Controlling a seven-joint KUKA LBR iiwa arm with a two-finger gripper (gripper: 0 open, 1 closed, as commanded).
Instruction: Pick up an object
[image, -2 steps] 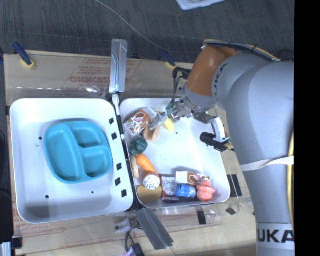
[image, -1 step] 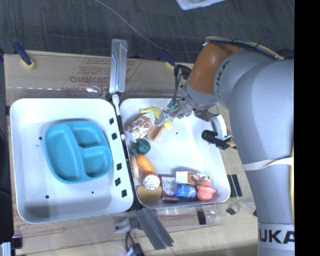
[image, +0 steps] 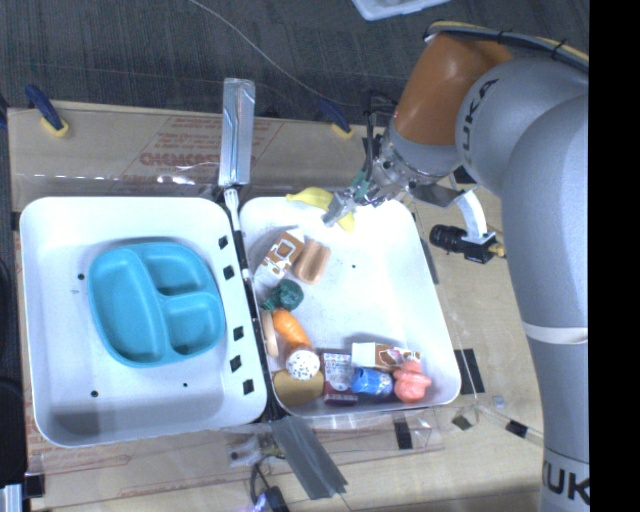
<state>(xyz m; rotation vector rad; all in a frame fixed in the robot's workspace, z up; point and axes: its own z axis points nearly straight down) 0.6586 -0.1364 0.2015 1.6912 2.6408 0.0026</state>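
Gripper (image: 340, 209) over right bin (image: 425, 290) far edge, touching yellow toy (image: 312, 199); grip state unclear. Best lowered squarely before closing.

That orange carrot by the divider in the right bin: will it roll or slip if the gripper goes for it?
The carrot looks tapered and rounded, so it may roll or pivot when nudged. Its smooth, toy-like surface could slip between fingers. It lies packed against the divider and a dotted ball, which probably limits rolling but crowds the grasp.
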